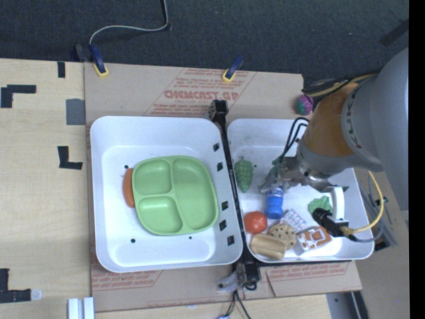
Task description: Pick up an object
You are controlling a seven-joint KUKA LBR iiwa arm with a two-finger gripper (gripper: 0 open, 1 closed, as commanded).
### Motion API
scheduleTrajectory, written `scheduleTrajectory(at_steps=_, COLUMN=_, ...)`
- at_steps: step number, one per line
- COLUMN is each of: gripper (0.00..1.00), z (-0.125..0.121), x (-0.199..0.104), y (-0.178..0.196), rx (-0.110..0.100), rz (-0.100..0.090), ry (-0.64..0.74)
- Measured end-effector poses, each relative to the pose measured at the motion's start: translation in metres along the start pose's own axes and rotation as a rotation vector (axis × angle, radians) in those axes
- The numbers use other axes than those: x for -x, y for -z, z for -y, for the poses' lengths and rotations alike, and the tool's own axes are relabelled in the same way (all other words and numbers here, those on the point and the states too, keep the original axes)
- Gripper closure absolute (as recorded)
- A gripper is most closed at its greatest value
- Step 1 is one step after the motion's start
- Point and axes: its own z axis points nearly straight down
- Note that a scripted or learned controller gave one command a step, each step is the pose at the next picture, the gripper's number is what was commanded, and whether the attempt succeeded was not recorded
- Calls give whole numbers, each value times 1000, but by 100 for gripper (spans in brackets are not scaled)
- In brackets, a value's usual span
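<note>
Gripper (pixel 277 180) low in right bin (pixel 292 130), fingertips at top of blue bottle (pixel 273 203); cannot tell finger state. Bottle lies directly under and just nearside of gripper, long axis running near–far, roughly upright in view. Judged target: bottle, closest thing to gripper. Green pepper (pixel 244 173) just left of gripper. Tomato (pixel 255 222) near-left of bottle, cracker (pixel 281 233) and bread (pixel 268 246) nearer still. Left bin (pixel 106 138) holds green tray (pixel 175 195), carrot (pixel 127 187) at its left edge.

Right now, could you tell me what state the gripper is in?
Gripper: low in the right bin, just above the blue object; open or closed cannot be told.
</note>
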Motion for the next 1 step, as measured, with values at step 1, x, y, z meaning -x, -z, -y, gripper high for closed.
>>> scheduleTrajectory(at_steps=1, gripper=100, z=-3, x=-79, y=89, rx=-4, rz=-5, ry=4)
